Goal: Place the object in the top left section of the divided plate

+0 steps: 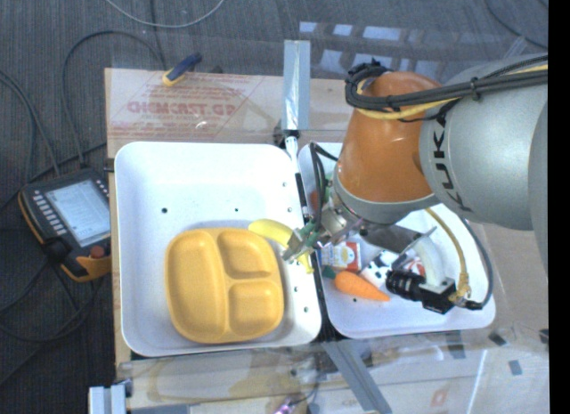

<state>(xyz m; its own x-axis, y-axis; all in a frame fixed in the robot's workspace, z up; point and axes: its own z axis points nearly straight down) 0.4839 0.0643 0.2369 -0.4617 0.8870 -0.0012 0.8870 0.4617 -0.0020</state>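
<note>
One pincer (301,241), closed on a yellow banana (272,231), hangs beside the divided plate (227,289).

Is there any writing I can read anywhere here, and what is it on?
"KU": large dark letters on the grey arm, cut off by its curve.
Red print on the cardboard sheet: upside down and too faint to read.
Handheld controller screen: too small to read.
Small carton by the carrot: print blurred.
</note>
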